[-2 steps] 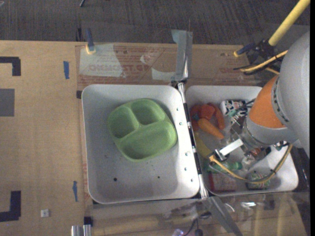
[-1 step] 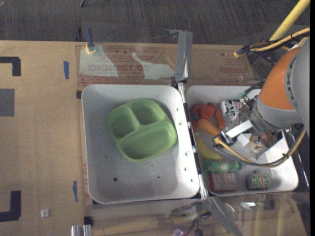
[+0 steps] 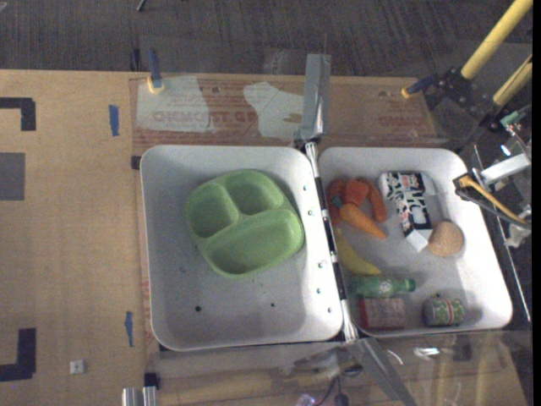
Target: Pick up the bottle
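Bottle (image 3: 382, 286): green, lying on its side in the right bin (image 3: 494, 260), near that bin's front edge, cap end pointing right.
Neighbours: banana (image 3: 357, 260) just behind it, a red packet (image 3: 385, 313) just in front, a green can (image 3: 444, 310) to the front right; all close, and whether they touch the bottle cannot be made out.
Further back: carrots (image 3: 359, 205), a black-and-white carton (image 3: 407, 205) and a round tan piece (image 3: 445, 239).
Left bin (image 3: 169, 303): holds a green divided plate (image 3: 245, 222), well apart from the bottle.
Claw: its state cannot be told from this view; nothing is seen held.
Approach, as a judgement: come straight down over the bottle's middle, closing across its narrow width, front to back.
Risk: with so little room on either side, the banana or packet could get caught or nudged, and a round body could roll out of a loose grip.
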You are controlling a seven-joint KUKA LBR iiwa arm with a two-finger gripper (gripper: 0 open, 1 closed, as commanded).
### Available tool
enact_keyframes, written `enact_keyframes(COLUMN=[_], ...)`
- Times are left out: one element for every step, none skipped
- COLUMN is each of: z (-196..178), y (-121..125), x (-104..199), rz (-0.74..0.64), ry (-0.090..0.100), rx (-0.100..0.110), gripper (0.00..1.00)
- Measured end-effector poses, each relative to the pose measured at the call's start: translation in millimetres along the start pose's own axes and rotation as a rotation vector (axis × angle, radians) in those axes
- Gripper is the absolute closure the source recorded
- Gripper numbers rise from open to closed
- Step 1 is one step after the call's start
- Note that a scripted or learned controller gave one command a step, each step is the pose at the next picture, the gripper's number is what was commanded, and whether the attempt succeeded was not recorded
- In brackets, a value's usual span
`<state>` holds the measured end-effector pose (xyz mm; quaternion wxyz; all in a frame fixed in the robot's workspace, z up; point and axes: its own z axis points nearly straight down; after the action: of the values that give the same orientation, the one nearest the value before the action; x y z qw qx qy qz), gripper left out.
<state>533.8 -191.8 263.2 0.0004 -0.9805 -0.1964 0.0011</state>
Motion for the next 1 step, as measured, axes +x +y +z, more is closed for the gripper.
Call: enact_keyframes(z=[-42.4], y=[33.1], x=[-0.7], rz=[-0.022], ry=[0.000], rx=[0.000], gripper=[0.00])
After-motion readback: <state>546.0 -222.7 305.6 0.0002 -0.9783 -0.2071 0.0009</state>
